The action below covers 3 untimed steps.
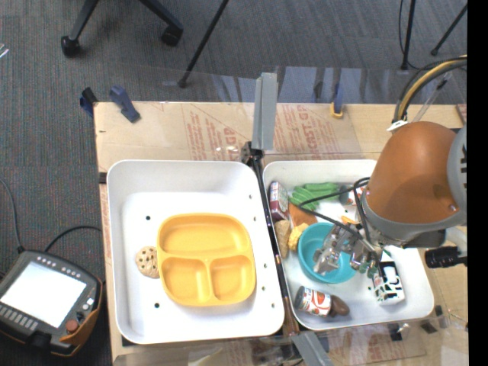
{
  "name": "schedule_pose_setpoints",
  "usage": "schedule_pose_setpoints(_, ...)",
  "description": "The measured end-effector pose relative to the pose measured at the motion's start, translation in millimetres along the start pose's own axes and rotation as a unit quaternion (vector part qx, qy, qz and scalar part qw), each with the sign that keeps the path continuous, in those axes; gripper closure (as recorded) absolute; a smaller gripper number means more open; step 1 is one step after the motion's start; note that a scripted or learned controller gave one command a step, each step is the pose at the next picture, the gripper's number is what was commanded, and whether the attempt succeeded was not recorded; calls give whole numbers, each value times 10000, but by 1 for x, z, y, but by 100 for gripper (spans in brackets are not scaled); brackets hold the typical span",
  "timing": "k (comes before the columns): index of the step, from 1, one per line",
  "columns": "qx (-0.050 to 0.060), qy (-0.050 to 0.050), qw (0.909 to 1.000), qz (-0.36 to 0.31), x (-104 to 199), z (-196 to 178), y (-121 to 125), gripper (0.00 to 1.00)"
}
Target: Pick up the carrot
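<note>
Lying under everything, dark grey carpet [46, 90]. Standing on it, a chair base [114, 21] with wheels and thin black stand legs [210, 33].

- Bright, even overhead light; the white bins [122, 204] read almost blown out.
- Soft, short shadows lie under the yellow tray [206, 261] and beneath the gripper [341, 256].
- Mild glare sits on the orange band [412, 174] above the jaws.
- Detail around the jaws is soft and grainy.

Carrot [302, 213] mostly hidden behind teal bowl [314, 248], pincer [333, 256] fingers unclear
</note>
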State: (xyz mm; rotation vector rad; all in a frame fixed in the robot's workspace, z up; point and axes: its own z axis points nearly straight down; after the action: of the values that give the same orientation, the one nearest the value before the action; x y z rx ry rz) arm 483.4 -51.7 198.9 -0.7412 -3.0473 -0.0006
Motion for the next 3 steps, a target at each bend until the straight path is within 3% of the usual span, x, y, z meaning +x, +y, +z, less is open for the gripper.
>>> schedule_pose_setpoints(1, -3, -45, 9956, -938, -82, -45, -59, 100)
schedule_pose_setpoints(2, -5, -25, 8560, -5169, -42, -69, -54, 100)
schedule_pose_setpoints(3, -7, -16, 7376, -6753, -12, -66, 3, 100)
